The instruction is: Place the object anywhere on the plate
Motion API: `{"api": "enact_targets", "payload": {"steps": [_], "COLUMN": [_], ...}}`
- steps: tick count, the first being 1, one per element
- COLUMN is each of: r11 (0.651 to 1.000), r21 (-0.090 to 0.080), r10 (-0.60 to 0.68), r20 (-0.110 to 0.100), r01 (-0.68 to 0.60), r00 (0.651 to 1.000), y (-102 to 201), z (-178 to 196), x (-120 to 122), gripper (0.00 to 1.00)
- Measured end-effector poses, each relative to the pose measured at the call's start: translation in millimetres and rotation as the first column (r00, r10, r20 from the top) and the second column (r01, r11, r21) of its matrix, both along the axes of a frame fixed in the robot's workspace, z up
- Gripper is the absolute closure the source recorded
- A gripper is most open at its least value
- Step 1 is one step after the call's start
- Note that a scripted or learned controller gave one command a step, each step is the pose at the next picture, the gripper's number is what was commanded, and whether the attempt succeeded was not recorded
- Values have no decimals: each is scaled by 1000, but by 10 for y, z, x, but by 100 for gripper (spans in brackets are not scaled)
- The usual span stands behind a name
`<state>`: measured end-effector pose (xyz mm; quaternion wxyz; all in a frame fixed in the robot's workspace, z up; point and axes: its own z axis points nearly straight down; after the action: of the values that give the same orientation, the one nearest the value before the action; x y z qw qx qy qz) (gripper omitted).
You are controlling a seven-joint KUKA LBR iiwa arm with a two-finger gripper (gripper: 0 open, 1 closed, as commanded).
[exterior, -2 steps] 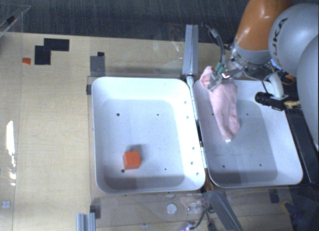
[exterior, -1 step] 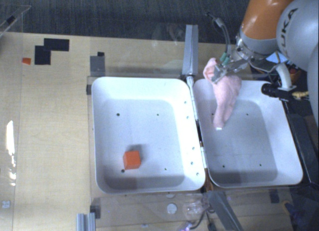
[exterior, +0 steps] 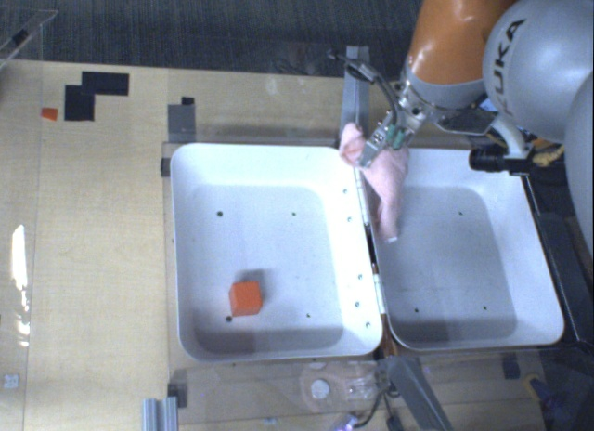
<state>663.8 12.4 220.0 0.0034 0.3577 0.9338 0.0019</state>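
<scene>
A pale wooden tabletop [exterior: 93, 262] carries two shallow white bins side by side, with dark floor showing beyond its far edge. The left white plastic bin [exterior: 269, 174] holds a small orange cube [exterior: 246, 298] near its front left area, resting on the bin floor well apart from everything else. The right white plastic bin [exterior: 483, 327] sits touching the left one along a shared middle rim. From the right, the grey arm with the orange band [exterior: 461, 25] reaches in, and its jaws [exterior: 380, 144] hang above the far end of that shared rim. The jaws are clamped on a limp pink cloth [exterior: 387, 189], pinched near its top edge. The cloth hangs down from them in a narrow fold, draping just over the right bin's left side beside the middle rim. A few small black blocks [exterior: 91, 94] and a tiny orange piece [exterior: 49, 114] lie on the tabletop at far left
</scene>
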Motion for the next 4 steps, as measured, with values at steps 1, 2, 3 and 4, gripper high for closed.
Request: {"api": "enact_targets", "payload": {"steps": [1,2,3,4], "r11": [920,743,741,742], "r21": [-3,-6,-4,-4], "r10": [392,669,671,671], "r20": [3,4,3,4], "r01": [-392,-669,-671,-671], "r00": [920,743,741,742], "y": [526,999,1539,2061], "z": [86,171,44,72], "x": [-125,-118,-167,-245], "gripper": [100,100,100,100]}}
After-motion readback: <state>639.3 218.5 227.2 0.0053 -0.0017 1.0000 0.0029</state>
